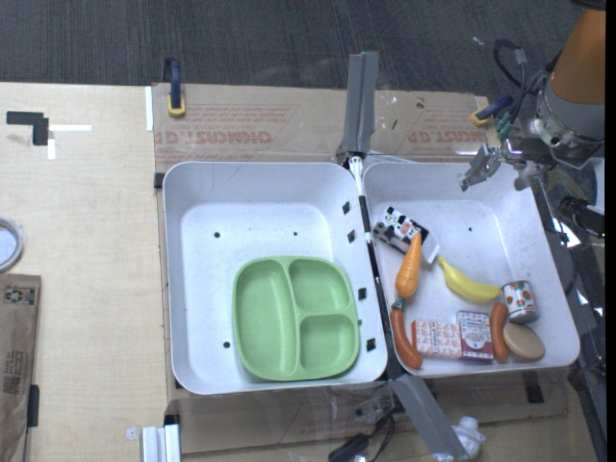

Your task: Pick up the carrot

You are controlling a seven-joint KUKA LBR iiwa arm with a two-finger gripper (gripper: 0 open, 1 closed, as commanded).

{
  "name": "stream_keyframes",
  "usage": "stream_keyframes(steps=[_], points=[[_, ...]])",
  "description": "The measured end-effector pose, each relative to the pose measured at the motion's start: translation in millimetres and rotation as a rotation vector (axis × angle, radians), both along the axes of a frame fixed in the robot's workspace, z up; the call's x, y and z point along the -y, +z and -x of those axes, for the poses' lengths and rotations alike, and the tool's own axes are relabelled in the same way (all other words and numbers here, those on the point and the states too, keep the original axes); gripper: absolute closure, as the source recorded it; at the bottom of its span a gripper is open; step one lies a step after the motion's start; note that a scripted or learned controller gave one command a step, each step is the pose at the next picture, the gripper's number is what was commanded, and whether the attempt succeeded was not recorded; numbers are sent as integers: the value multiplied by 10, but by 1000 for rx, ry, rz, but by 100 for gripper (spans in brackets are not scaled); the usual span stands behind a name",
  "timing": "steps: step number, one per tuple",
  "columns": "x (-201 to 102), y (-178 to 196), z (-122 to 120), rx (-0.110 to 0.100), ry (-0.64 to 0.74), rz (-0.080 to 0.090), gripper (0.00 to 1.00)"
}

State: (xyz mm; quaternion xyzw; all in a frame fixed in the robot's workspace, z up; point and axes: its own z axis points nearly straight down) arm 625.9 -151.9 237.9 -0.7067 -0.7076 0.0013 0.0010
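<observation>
You are at the approach step: the jaws, state untellable, hang up and right of the carrot [409,267]; next, bring them down-left over it.

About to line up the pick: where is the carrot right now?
The carrot lies in the right bin, near its left wall, between the black-and-white carton and the banana.

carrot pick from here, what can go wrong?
1. The carrot lies against the black-and-white box and close to the banana, so the claw may bump or drag a neighbour.
2. A similar orange-red sausage lies just below it, so the wrong item could get picked.
3. The carrot sits near the bin wall, leaving little room there.
</observation>
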Motion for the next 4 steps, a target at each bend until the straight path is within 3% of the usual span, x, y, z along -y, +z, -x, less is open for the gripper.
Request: stream_keyframes(steps=[1,2,3,4], points=[[91,-439,-328,2,-365,1,0],[94,-437,-328,2,-365,2,0],[-520,-998,153,0,-253,1,0],[-299,-936,122,3,-368,1,0]])
